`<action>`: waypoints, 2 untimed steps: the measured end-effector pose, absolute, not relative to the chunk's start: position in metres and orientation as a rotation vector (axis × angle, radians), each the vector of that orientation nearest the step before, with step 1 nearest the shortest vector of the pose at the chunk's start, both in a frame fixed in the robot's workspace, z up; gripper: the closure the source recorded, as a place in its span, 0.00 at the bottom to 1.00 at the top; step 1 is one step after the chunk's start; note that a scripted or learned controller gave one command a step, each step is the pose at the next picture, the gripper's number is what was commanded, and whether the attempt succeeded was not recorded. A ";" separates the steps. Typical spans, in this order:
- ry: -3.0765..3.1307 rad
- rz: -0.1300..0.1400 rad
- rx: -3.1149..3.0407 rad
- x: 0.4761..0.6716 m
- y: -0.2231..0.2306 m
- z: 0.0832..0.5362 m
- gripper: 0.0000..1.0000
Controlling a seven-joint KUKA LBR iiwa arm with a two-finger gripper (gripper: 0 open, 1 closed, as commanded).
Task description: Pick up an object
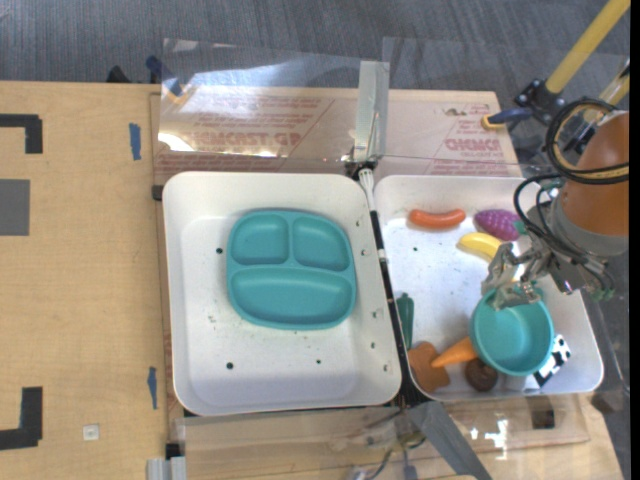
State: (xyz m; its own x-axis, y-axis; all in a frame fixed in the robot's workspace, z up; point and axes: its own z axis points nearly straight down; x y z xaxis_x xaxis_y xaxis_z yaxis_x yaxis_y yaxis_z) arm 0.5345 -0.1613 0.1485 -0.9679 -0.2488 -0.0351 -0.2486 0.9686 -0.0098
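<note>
**Metal fingers at the rim of a teal bowl**

The fingers (513, 273) of the gripper (512, 286) hang over the far rim of a teal bowl (513, 336) in the right bin (590, 368); whether they are spread or pressed together cannot be told from this angle, and nothing is seen clearly between them.

From the left: a flat brown board (70, 288) carries black square marks and strips of blue tape. Next, the left bin (190, 368), smooth white plastic with rounded corners and dark specks, holds a teal divided plate (292, 268), matte, with three compartments. Behind both bins stands a clear plastic sheet (270, 98) over cardboard with red print, reversed and too faint to read.

In the right bin, a dark green piece (405, 320) lies along the left wall. Near the front are a brown rounded toy (427, 365), an orange carrot-like wedge (455, 354) and a dark brown ball (482, 375), the last two touching the bowl. Toward the back lie an orange sausage shape (437, 218), a yellow banana-like piece (480, 245) and a bumpy purple item (497, 222). A black-and-white checked item (551, 360) shows just right of the bowl.
</note>
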 end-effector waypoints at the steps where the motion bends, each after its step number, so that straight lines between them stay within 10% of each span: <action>1: 3.115 0.000 -0.269 0.547 -0.089 0.231 1.00; 2: 2.994 -0.018 -0.854 0.531 -0.125 0.108 1.00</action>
